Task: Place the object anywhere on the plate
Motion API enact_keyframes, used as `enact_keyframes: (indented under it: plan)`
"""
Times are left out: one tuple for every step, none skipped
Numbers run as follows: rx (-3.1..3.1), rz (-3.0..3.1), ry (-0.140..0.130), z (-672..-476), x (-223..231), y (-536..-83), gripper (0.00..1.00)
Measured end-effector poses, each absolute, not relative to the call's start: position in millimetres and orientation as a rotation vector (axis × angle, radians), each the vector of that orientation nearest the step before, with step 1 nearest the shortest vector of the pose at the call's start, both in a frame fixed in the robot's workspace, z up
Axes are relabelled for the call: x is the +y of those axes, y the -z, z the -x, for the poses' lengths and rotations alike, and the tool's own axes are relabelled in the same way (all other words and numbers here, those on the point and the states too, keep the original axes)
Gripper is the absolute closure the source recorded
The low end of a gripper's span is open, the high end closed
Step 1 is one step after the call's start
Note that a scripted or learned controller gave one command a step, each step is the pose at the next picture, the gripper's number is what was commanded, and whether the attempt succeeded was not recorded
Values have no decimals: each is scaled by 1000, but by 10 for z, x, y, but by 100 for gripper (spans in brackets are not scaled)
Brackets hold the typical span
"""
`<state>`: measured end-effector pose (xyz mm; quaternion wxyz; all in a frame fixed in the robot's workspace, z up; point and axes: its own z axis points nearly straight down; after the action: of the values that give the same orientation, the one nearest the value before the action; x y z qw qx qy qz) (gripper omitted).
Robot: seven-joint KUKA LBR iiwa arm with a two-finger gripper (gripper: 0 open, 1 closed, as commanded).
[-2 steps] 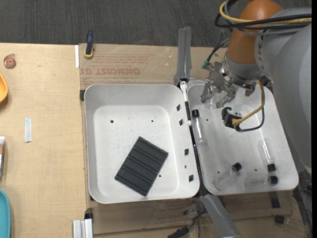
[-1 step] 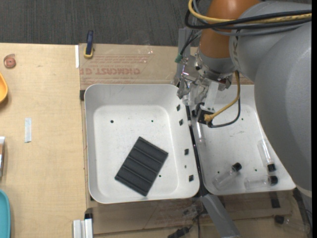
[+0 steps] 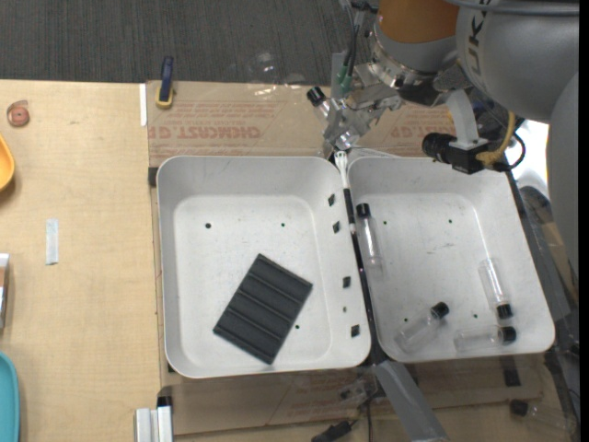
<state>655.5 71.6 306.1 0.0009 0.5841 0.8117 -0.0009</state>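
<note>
Nearest the camera, along the bottom edge, the table [image 3: 83, 339] is cut off, and a teal shape at the lower left corner and a pale bracket beside it are too cropped to name. Just beyond sits the left bin [image 3: 184, 357], and on its floor lies the plate [image 3: 264, 308], a dark ribbed rectangular slab lying flat, its long axis running on a slant from near left to far right, with its grooves following that same line. Beside it, touching along the shared rim, the right bin [image 3: 543, 330] holds several clear tubes with black caps: one tube [image 3: 424, 325] near the front wall, lying at an angle, hard to separate from the white floor; another tube [image 3: 493, 288] toward the right wall, pointing roughly front to back with its cap at the near end; a third tube [image 3: 365, 233] tight against the left wall, lying along the wall with its cap at the far end. A further capped piece near the front right corner is too faint to trace. Farther back, over the far end of the seam between the bins, hangs the hand [image 3: 342, 145], a tangle of metal and cable; whether it is spread or pressed together cannot be told. Behind it the grey arm [image 3: 525, 44] with its orange band [image 3: 416, 12] is cut by the top and right edges.
</note>
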Motion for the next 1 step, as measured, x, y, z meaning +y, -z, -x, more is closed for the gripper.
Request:
enact_keyframes:
  plan:
    - [2909,-1182,1,-6595,1391,-3283,100]
